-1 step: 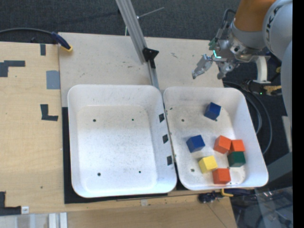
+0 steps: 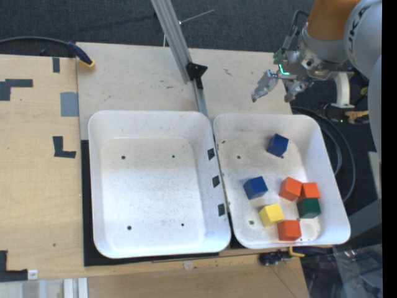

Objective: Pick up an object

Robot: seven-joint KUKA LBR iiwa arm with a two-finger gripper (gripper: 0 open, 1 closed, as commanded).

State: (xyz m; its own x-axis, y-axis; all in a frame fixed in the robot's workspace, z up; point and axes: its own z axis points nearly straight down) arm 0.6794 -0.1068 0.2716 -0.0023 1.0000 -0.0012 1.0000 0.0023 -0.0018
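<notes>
Several small cubes lie in the right bin. One blue cube sits alone near the far side and a second blue cube lies near the middle. At the near right cluster an orange cube, a smaller orange cube, a green cube, a yellow cube and an orange-red cube. My gripper hangs beyond the right bin's far rim, over the bench, well apart from every cube. It is open, with nothing between its fingers.
The left bin stands beside the right one, with a black-marked divider between them. A slanted metal rail runs down to the bins' far junction. Black cables lie along the right bin's outer side.
</notes>
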